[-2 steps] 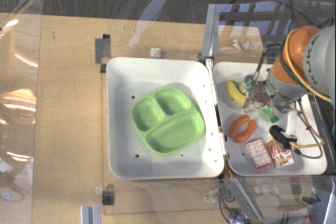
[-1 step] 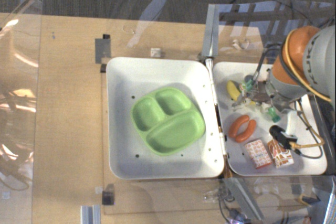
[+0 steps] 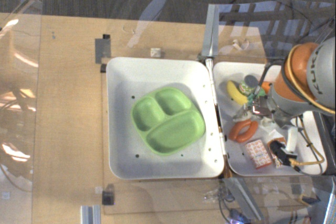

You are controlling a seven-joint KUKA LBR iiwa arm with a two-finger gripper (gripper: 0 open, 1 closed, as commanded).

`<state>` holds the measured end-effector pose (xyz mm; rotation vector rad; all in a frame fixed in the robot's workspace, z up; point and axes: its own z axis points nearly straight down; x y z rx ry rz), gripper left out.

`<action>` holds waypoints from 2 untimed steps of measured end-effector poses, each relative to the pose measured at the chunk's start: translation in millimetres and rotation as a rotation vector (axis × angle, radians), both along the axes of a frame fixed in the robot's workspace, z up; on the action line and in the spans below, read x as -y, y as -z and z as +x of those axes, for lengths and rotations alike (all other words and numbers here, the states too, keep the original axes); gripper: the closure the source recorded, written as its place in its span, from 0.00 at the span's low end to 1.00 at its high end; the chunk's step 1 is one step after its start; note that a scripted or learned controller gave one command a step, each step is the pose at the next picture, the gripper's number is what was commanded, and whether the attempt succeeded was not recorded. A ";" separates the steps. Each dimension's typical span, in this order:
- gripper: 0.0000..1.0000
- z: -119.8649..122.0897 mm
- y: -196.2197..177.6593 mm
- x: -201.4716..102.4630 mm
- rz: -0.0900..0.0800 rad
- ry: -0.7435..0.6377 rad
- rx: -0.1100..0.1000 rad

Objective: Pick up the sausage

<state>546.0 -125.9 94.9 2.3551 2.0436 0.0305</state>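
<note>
**Jaw state.** The view does not resolve the jaws of the gripper (image 3: 258,108). Whether they are open or closed cannot be told, and nothing is confirmed as held.

**Gripper position.** The gripper hangs over the right bin (image 3: 231,159), which sits toward the counter's (image 3: 63,113) right edge.

**Target.** The sausage (image 3: 243,131) is an orange-red, curved piece. It lies on the floor of the right bin, close to the bin's left wall. It is just beside the gripper, on the side toward the counter's front edge.

**Adjacent items.**
- A pink printed box (image 3: 258,153) lies just beside the sausage, toward the counter's front right corner.
- A banana (image 3: 236,92) lies near the gripper, toward the counter's back edge.
- Small grey, green and orange pieces behind the gripper are too small to identify.
- The left bin (image 3: 113,113), nearer the counter's middle, holds a green three-compartment plate (image 3: 168,120).

**Fault conditions.**
- The curved sausage can roll or pivot if the jaws close off-centre, and then slip out.
- A descent too near the front edge can strike or trap the pink box.
- A descent too near the back edge can catch the banana instead.
- The bin's left wall limits clearance on that side, so a jaw can land on the wall.

**Markings.** The letters "KU" are readable on the arm's grey shell (image 3: 326,73). The print on the pink box is not legible.
</note>
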 end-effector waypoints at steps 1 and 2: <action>1.00 3.1 -12.3 0.3 -0.003 -0.003 0.008; 0.00 3.0 -12.2 0.3 -0.003 -0.002 0.007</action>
